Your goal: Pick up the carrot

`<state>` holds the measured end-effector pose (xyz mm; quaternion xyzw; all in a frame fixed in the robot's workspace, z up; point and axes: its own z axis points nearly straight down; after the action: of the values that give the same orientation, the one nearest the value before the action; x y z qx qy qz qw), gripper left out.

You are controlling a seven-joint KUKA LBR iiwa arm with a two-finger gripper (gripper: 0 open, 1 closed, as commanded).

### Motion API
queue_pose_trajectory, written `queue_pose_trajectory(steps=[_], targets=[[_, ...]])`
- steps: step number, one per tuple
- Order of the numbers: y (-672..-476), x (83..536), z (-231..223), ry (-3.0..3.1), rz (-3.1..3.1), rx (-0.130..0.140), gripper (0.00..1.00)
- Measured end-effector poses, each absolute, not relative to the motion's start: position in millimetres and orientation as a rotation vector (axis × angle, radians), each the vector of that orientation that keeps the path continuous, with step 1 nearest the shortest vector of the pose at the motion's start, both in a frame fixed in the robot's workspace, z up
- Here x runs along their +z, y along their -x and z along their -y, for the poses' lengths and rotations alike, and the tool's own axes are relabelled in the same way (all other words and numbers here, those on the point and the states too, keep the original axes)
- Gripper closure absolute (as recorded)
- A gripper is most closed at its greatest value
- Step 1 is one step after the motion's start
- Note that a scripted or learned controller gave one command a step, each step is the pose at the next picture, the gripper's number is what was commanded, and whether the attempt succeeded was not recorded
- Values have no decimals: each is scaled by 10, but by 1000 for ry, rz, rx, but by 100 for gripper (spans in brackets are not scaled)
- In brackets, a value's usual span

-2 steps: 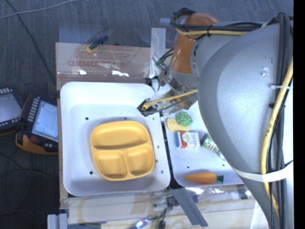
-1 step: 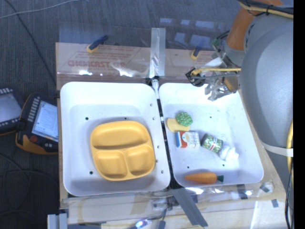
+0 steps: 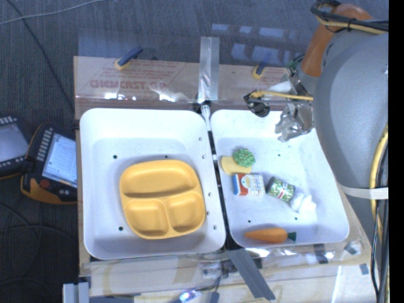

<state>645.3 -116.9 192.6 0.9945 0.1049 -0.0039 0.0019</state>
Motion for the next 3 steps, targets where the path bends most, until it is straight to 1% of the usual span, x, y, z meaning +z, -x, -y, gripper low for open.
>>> queue_pose_trajectory(steps=[1, 2, 3], targets=[[-6264, 2211, 1408, -3116, -367, -10, 100], [-6180, 1814, 570, -3126, -335, -11, 100], [-5435, 1985, -315, -3125, -336, -11, 100]])
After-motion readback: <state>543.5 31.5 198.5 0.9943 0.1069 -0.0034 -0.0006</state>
